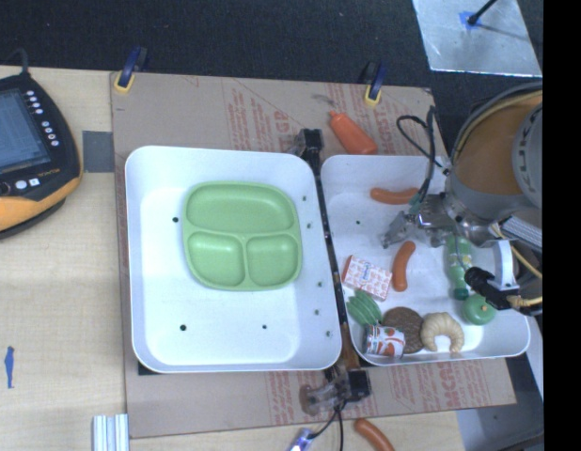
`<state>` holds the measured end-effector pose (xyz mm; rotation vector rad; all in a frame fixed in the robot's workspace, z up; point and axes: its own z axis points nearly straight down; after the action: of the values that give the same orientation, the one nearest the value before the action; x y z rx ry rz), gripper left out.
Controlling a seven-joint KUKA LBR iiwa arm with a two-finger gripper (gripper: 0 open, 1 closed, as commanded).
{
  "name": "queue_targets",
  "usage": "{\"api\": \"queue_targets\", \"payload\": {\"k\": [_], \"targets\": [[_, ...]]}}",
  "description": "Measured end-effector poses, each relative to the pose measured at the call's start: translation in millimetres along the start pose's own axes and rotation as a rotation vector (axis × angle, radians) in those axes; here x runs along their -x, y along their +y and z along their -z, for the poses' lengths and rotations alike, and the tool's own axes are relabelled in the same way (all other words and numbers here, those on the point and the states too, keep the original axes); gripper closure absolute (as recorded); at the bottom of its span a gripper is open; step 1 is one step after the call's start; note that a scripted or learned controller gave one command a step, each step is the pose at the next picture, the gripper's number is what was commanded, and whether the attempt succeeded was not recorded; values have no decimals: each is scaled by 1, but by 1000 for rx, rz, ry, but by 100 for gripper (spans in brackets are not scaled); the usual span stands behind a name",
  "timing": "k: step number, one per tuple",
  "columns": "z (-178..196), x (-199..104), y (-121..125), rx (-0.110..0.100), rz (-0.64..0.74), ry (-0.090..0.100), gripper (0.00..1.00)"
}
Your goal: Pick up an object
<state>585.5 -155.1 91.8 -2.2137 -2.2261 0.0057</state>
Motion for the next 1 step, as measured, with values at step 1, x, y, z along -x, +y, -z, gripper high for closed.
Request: {"api": "queue_targets", "payload": {"k": [1], "targets": [[0, -35, -22, 0, 1, 0, 0]]}}
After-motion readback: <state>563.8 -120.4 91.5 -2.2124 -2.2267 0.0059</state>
